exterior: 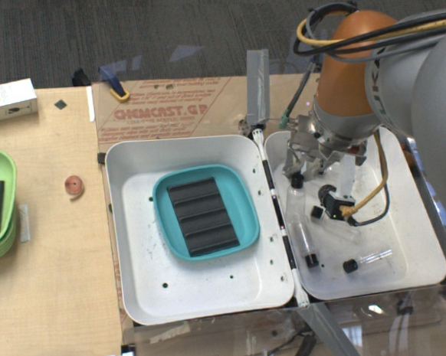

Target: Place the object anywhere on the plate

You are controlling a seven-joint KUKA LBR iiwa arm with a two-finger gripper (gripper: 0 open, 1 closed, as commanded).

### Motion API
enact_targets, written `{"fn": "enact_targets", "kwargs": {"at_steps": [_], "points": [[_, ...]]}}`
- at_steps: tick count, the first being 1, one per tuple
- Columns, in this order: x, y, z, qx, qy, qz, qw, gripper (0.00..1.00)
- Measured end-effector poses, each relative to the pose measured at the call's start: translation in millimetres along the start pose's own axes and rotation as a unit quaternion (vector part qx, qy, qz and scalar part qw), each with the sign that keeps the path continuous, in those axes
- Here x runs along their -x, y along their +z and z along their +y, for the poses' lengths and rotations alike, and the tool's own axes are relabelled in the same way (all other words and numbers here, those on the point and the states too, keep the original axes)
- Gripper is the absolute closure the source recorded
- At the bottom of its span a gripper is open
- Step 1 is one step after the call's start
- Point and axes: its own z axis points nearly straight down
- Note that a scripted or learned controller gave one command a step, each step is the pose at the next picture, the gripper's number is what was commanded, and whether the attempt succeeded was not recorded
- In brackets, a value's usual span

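A teal plate (245,210) sits in the middle of the left white bin (139,280). A dark grey ribbed slab (203,216) lies flat on the plate and covers most of its centre. My gripper (312,172) hangs over the upper left part of the right bin (415,273), below the orange band, well to the right of the plate. Its tips are hard to make out among cables and wrist parts. I see nothing clearly held there.
The right bin holds a clear tube with a black cap (307,245), a second one (366,260) and a small black piece (316,213). On the bench at left are a green tray (3,221), a pink disc (73,185) and a white box (2,101).
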Motion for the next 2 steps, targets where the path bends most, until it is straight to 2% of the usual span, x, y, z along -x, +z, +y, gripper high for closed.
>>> {"fn": "enact_targets", "kwargs": {"at_steps": [1, 2], "points": [[-41.7, 19.4, -16.9, -0.001, -0.032, 0.0, 0.9995, 1.0], [-41.6, 19.3, -16.8, -0.001, -0.032, 0.0, 0.9995, 0.0]]}}
